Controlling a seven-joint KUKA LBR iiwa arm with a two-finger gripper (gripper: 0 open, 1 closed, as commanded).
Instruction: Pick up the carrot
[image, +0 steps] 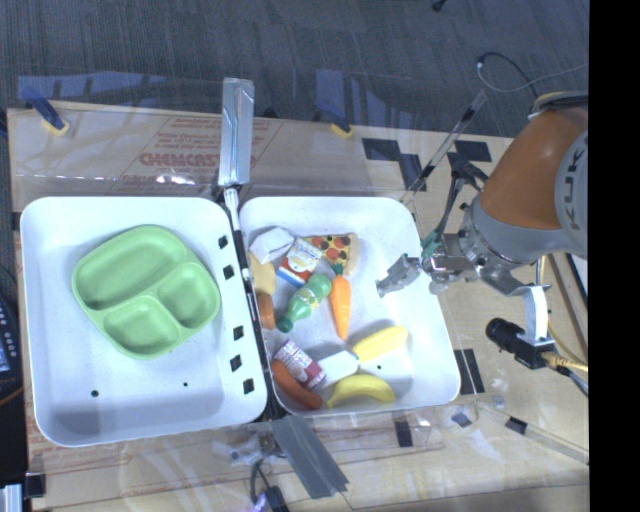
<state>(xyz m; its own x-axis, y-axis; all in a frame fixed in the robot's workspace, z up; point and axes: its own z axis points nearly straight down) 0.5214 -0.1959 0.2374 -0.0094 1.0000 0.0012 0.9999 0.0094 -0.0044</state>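
Note:
The orange carrot (341, 305) lies in the middle of the right bin (398, 218), pointing toward the front, with a green bottle (304, 303) close on its left. My gripper (399, 274) hovers over the bin's right side, to the right of the carrot and slightly farther back. It is apart from the carrot and nothing shows in it. The grey and orange arm (530, 190) reaches in from the right.
Around the carrot lie a pizza slice (335, 247), a pale yellow piece (380, 343), a banana (361, 390), a small can (300, 363), a sausage (296, 386) and a white carton (270, 243). A green divided plate (148, 288) sits in the left bin (60, 385).

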